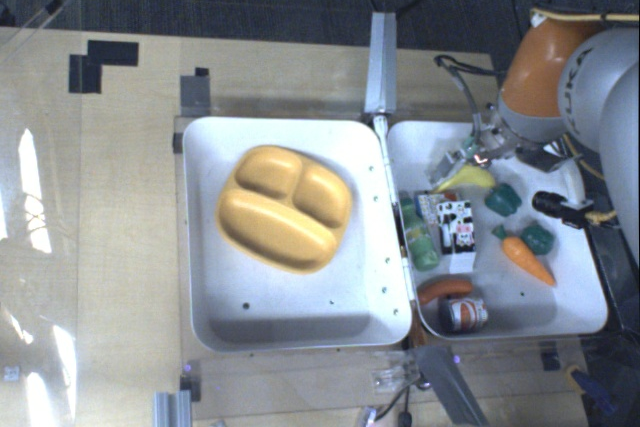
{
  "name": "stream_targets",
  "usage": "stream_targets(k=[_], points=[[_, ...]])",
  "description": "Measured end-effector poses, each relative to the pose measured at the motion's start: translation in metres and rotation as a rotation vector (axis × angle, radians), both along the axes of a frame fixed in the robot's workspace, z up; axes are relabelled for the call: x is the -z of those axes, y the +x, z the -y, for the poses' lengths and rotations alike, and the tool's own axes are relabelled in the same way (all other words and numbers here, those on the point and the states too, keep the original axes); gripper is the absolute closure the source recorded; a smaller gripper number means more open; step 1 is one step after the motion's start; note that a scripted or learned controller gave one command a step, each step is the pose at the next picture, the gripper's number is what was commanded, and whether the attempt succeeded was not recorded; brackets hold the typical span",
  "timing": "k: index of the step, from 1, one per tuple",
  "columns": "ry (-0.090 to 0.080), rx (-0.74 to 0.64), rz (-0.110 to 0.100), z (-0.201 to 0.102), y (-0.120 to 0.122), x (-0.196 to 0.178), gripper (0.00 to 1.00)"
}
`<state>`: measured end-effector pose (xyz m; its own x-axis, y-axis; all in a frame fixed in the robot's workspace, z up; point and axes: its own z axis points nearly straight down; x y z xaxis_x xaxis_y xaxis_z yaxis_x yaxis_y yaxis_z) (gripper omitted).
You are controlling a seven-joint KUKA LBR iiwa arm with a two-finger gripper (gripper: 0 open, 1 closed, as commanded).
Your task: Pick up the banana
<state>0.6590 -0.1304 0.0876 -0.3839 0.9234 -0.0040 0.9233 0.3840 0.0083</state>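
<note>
Left bin [200, 315]: a big yellow bread loaf [285, 207] is seen in the middle, with bare white floor all around it.
Middle rail [383, 65]: a grey bar is set between the two bins; it is best kept away from.
Right bin [590, 300]: many small things are packed close here.
Green packet [420, 240]: it is laid by the left wall, just beside a black-and-white box [457, 223].
Can [462, 313]: it is tipped on its side near the front wall, by a red sausage [445, 289].
Banana [470, 179]: a yellow bit is seen near the back of the right bin, partly hidden under the arm. It is judged to be light, smooth and a little slippery (likely a toy). The fat middle is the best place to be pinched.
Gripper [472, 155]: it is placed right over the banana; whether it is spread or pressed together cannot be told.
Carrot [527, 260]: it is laid apart from the banana, with two green toys [503, 201] nearby.
Room: little space is left beside the banana, so a straight lift up is thought safest.
</note>
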Motion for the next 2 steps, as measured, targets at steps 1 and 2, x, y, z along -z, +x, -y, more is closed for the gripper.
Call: stream_targets(k=[1, 2], points=[[0.0, -0.003, 0.007, -0.0011, 0.0027, -0.0123, 1.0], [0.0, -0.002, 0.007, -0.001, 0.0026, -0.0123, 0.0]])
